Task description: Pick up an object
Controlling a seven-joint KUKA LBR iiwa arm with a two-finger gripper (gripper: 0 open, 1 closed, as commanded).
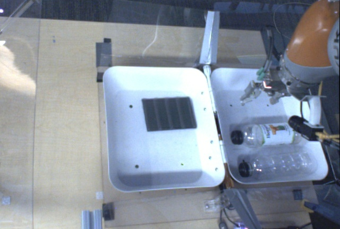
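Two clear plastic bottles with black caps lie on their sides in the right bin [228,84]. The upper bottle [263,135] has a white label with orange and green marks. The lower bottle [276,164] is ribbed and has no label. A dark grey ribbed rectangular pad [169,114] lies flat in the middle of the left bin [122,159]. My gripper [263,88] hangs over the back part of the right bin, above and behind the bottles, with its fingers spread apart and nothing between them.
A metal divider post [209,42] stands behind the seam between the two bins. The wooden bench [53,116] stretches bare to the left. The arm's orange band [313,26] fills the upper right.
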